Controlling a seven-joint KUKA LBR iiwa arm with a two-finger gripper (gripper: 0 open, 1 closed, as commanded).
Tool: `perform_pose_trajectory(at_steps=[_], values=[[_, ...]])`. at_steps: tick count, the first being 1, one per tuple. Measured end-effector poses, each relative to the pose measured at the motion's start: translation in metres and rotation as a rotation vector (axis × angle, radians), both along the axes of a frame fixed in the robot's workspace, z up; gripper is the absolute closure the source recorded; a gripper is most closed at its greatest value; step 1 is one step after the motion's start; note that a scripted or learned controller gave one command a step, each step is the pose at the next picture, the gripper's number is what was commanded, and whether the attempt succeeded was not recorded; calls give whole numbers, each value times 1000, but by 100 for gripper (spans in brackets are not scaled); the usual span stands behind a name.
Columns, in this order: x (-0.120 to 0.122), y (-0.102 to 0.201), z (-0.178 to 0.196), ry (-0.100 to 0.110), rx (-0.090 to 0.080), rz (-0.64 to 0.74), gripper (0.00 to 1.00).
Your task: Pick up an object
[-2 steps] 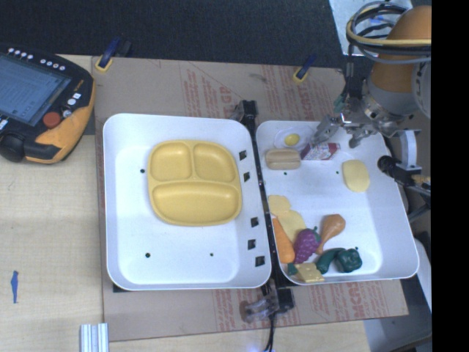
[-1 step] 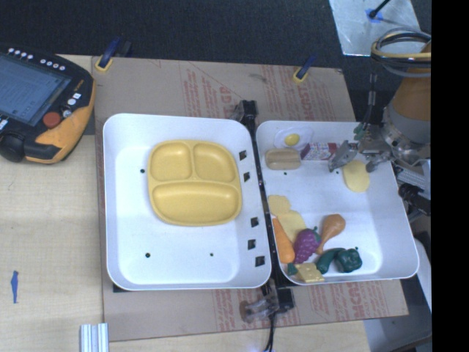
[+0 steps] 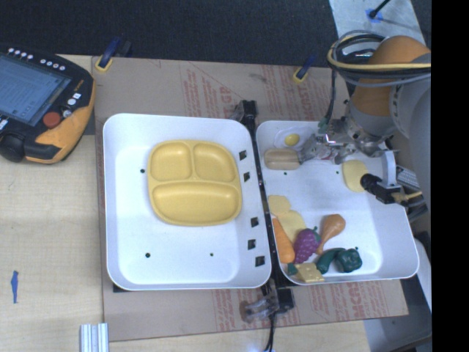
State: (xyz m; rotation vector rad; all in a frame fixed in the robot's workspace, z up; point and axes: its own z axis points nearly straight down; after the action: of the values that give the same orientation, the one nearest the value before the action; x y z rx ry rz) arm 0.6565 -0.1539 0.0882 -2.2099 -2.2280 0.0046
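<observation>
The gripper [image 3: 320,147] hangs low over the far part of the right bin [image 3: 399,259]; whether it is open or closed cannot be told from this slant. Just to its left lies a tan toy bread roll [image 3: 281,159], its long axis running left to right, so that one end points toward the gripper. The roll appears to sit beside the gripper, not within it. Judged from this layout, the roll is the nearest candidate, and the coming move turns on a short shift to the left along that axis.

A small yellow piece [image 3: 292,139] lies just beyond the roll, near the far wall. A pale yellow item [image 3: 354,174] lies to the right, under the arm. The remaining toy food is heaped at the near side, well apart from the gripper: a carrot [image 3: 283,242], a purple bunch of grapes [image 3: 306,244], a drumstick [image 3: 330,228], and a dark green vegetable [image 3: 342,259].

The left bin [image 3: 124,196] holds a yellow divided plate [image 3: 195,182]. The wall between the bins stands close to the roll's left end and may crowd a grasp there.
</observation>
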Motion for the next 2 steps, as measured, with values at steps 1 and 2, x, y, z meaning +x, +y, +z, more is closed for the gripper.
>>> perform_pose_trajectory(at_steps=[1, 2], values=[[-6, 54, 4, 1, 1, 1, 0], [1, 4, 72, -9, -4, -8, 0]])
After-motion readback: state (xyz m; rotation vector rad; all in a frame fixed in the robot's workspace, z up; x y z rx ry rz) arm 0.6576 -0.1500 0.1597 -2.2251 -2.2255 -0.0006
